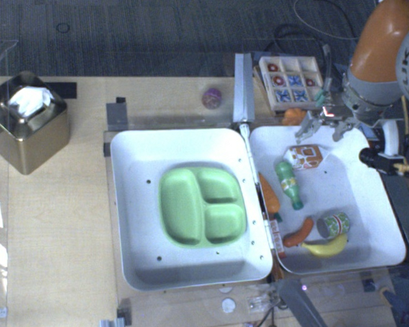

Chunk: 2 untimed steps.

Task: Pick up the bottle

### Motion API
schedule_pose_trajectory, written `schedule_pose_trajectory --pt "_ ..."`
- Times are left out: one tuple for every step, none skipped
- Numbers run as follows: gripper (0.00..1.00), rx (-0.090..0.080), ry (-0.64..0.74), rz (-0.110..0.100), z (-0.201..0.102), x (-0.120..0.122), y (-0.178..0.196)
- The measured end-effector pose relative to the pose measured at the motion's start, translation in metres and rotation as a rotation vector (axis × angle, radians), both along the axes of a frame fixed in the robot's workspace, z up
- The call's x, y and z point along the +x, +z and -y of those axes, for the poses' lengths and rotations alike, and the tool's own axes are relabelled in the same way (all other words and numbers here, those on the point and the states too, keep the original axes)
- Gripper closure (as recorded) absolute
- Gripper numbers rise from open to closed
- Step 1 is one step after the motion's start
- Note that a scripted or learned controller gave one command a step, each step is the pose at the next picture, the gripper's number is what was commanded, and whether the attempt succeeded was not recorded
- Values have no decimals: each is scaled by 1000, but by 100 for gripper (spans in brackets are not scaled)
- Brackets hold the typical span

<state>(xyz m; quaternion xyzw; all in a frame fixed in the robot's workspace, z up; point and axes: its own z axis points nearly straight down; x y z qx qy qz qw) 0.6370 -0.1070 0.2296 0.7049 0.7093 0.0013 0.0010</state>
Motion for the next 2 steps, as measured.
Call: schedule_pose_trajectory --pt "0 -1 203 5 -15 -37 -132" --pt "100 -2 205 13 -16 -34 -119"
